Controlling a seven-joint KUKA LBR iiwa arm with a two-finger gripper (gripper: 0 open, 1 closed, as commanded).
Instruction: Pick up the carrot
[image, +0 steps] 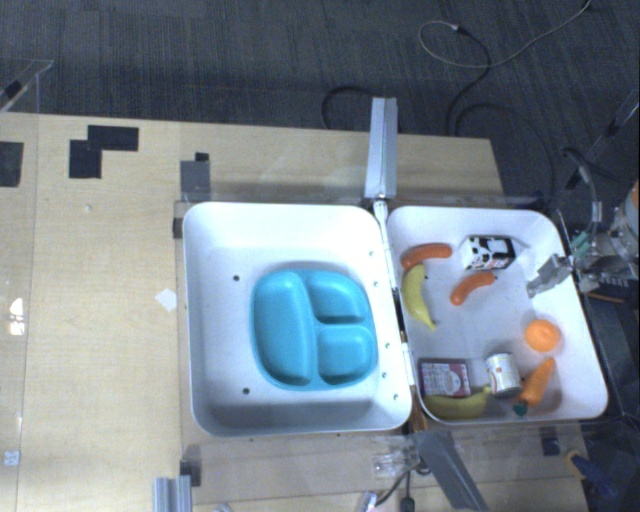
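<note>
Carrot (539, 381) waiting at the near right corner, jaws (553, 272) off at the bin's right rim

Nearest us in the right bin (590, 398) we find a banana (459, 404) along the near wall, a small maroon packet (445, 377) and a tin can (503, 373) just behind it, and the carrot tilted against the can's right side, its green tip toward us. That crowding is, we judge, why a grasp must come from the carrot's free right side. Farther back lie an orange ball (543, 335), two sausages (427, 254), a second banana (418, 297) and a black-and-white toy (489, 252). The jaws sit over the right rim, well apart from the carrot; we cannot tell whether they are open or closed, and nothing shows between them. The left bin (215, 300) carries a blue divided tray (312, 328), and both bins rest on the desk (100, 300).
</note>
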